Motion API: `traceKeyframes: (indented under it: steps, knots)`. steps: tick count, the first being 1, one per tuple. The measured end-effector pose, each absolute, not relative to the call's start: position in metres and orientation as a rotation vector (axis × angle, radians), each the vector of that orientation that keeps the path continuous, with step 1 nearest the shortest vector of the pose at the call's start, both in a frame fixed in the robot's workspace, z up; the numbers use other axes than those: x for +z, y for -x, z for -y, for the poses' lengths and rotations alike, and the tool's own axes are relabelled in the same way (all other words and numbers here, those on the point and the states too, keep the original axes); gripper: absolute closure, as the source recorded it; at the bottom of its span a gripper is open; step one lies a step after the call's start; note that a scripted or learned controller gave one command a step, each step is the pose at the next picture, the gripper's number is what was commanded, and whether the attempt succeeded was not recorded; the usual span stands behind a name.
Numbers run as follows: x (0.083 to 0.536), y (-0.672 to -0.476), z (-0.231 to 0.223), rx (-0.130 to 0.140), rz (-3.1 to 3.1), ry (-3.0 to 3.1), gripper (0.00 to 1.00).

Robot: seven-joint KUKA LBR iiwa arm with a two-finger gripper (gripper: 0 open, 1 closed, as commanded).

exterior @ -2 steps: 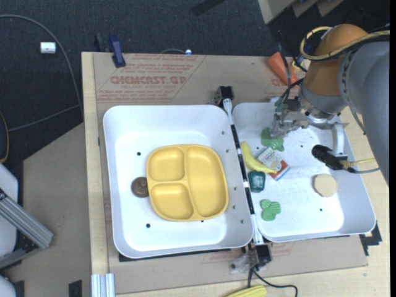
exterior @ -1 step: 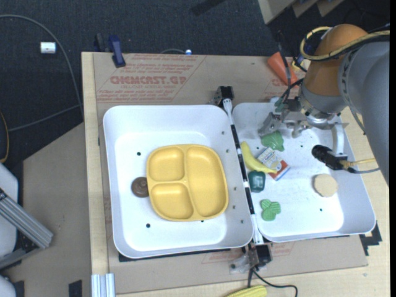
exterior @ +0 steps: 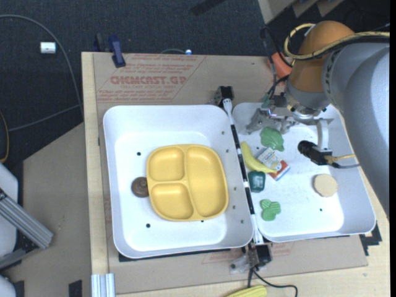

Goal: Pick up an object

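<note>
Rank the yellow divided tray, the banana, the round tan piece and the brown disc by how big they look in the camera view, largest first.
1. yellow divided tray
2. banana
3. round tan piece
4. brown disc, though the tray hides part of it, so its place against the tan piece is unsure.

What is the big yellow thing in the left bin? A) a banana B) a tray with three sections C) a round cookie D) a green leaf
B: the yellow tray lies in the left bin and shows three sections, with a small brown round thing at its left edge.
</note>
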State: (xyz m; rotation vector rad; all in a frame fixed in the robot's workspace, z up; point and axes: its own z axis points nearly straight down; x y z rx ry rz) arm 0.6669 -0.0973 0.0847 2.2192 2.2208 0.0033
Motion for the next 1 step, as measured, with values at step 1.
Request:
traceKeyframes:
  steps: [1]
  knots:
    - [0.085,-0.6667,0.1326,0.001,-2.218,-2.219,0.0]
